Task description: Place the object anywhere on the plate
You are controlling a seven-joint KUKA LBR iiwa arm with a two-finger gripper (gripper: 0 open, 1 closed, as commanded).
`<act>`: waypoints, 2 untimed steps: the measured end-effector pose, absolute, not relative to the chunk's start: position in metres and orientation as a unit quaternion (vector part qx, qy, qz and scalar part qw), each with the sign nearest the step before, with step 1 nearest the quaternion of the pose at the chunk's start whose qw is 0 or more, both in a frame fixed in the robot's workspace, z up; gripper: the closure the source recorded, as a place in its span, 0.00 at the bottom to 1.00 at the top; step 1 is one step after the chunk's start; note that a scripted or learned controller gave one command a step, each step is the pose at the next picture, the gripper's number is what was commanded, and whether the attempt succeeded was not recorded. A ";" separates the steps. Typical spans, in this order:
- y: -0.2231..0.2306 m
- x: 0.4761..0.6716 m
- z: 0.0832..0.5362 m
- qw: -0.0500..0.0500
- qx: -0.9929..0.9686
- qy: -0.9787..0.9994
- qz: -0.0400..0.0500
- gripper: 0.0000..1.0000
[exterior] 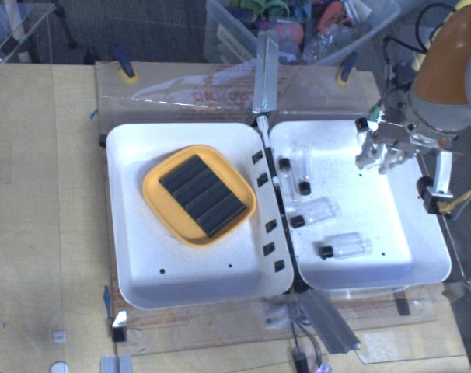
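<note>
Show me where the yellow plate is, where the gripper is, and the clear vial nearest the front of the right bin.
yellow plate [159, 179]: camera view, on its bare yellow rim, left side.
gripper [373, 160]: camera view, between the fingertips, above the right bin.
clear vial [349, 246]: camera view, on its transparent body.

The bench bears two white bins, the left bin [134, 270] and the right bin [391, 263], with one yellow plate [159, 183] carrying one dark ridged block [203, 195], four clear black-capped vials, e.g. [346, 246], and one clear tub of toys [298, 10] behind.
</note>
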State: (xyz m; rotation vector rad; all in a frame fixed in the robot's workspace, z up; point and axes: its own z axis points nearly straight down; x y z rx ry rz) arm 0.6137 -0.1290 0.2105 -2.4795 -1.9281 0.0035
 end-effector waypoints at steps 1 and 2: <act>-0.129 0.614 0.211 0.000 -0.789 -0.614 0.001 0.00; -0.107 0.601 0.238 0.000 -0.791 -0.612 0.000 0.00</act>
